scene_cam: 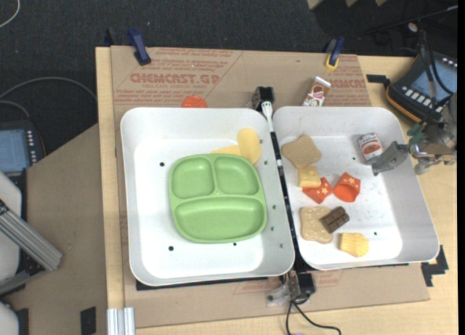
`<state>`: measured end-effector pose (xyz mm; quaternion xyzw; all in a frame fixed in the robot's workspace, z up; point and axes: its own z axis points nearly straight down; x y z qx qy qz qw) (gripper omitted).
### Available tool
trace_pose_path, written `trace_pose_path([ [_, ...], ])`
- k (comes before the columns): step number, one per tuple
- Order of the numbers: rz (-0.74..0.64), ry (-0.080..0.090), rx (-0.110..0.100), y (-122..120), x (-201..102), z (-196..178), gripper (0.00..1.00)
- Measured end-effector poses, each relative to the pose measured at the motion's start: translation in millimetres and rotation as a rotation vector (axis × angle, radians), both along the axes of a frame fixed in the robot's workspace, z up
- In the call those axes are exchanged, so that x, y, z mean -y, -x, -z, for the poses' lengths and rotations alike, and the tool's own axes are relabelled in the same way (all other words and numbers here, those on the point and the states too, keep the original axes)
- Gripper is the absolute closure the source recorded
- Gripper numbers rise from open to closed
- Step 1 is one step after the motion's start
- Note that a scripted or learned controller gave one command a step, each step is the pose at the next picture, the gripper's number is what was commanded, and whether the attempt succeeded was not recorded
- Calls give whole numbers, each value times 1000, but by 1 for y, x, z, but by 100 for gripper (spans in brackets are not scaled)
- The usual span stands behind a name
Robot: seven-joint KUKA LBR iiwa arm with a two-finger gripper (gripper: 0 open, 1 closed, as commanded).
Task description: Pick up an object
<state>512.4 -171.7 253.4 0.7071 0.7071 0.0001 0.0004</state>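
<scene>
Camera view: the gripper (387,159) hovers at the right bin's (407,250) right side, just beside the small can (369,145); finger spacing cannot be told.

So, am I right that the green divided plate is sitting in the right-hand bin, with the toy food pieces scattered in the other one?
Not quite: the camera view shows the green divided plate sitting in the left-hand bin. The toy food pieces are mostly scattered in the other one, the right-hand bin.
</scene>
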Motion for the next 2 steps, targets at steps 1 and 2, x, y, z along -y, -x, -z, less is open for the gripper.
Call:
trace_pose_path([
  [1, -1, 1, 13, -24, -53, 153, 0],
  [2, 0, 0, 13, -24, -54, 145, 100],
])
